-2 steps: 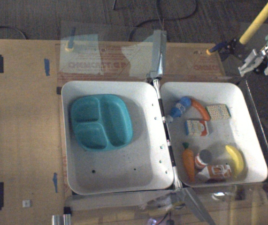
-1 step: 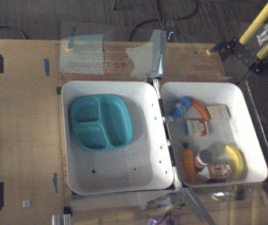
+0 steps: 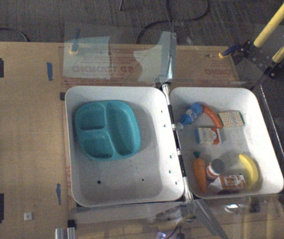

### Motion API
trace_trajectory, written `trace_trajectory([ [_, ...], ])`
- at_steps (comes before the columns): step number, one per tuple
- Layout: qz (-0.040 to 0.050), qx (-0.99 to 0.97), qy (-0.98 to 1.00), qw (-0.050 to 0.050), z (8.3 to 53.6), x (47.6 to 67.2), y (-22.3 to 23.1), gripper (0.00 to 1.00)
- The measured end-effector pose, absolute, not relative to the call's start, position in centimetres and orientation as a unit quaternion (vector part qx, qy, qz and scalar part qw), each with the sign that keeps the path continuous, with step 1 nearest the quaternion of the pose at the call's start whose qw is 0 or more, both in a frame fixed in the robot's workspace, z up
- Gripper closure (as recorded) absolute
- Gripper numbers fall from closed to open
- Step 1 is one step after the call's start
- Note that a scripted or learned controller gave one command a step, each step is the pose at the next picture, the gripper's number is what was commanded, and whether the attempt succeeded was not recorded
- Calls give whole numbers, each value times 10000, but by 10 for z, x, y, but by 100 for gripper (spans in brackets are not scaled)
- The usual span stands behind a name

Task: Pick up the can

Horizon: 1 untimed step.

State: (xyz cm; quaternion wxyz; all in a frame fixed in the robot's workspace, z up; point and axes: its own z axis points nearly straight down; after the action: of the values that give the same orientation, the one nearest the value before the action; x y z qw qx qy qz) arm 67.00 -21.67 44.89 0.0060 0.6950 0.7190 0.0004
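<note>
The can (image 3: 215, 168) stands in the front part of the right bin (image 3: 266, 133). It is small, with a grey top and a red and white side. An orange carrot (image 3: 199, 174) lies just to its left and a yellow banana (image 3: 250, 169) to its right. A white and orange carton (image 3: 227, 182) lies on its side against the can's front.
The right bin also holds a blue toy (image 3: 190, 113), an orange-red sausage shape (image 3: 212, 116), a small patterned box (image 3: 231, 118) and a small carton (image 3: 208, 135). A teal divided plate (image 3: 107, 129) lies in the left bin (image 3: 132, 183). Yellow poles (image 3: 276, 19) stand at the back right.
</note>
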Motion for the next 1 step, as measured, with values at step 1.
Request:
trace_trajectory([
  [1, -8, 8707, 4918, -4, 436, 621, -224, 100],
])
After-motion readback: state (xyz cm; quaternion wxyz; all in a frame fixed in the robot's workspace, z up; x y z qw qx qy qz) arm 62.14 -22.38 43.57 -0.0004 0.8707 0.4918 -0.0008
